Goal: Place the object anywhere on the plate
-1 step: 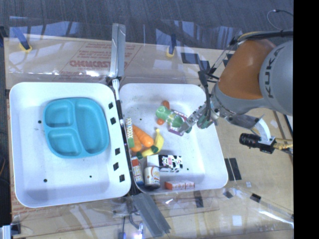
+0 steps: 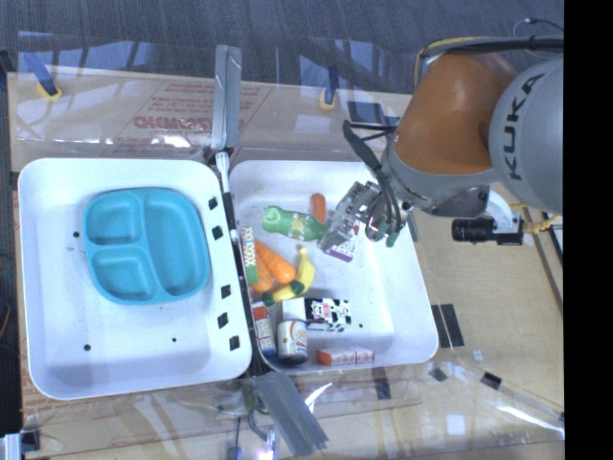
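I can read KUKA on the arm from my feed. The gripper sits over the right bin; can't tell its grip or what it's after. That bin holds a green bottle lying left-right, carrots, a banana and a cow-print carton. The blue plate sits in the left bin.

The plate is light blue, both bins white. A green bottle, an orange carrot, a yellow banana, and a black-and-white cow-patterned carton.
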`<move>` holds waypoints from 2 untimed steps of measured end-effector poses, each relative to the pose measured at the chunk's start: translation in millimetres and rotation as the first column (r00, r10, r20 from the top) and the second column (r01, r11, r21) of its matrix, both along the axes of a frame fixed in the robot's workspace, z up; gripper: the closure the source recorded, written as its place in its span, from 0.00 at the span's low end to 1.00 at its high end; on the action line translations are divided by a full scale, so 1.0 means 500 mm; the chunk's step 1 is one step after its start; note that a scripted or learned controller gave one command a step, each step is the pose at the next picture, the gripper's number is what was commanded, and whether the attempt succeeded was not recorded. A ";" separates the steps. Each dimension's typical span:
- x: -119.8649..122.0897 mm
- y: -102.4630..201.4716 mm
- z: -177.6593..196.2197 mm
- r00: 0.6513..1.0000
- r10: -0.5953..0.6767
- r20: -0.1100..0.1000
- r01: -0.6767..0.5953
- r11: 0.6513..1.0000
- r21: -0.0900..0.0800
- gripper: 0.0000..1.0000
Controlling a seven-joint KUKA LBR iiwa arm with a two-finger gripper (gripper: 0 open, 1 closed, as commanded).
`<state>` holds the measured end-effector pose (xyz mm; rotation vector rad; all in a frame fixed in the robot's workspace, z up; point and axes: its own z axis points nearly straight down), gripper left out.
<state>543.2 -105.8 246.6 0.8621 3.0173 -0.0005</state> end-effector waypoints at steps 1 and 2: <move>0.063 0.230 -0.045 1.000 -0.010 -0.003 0.010 1.000 0.000 1.00; 0.063 0.230 -0.045 1.000 -0.011 -0.003 0.011 1.000 0.000 0.00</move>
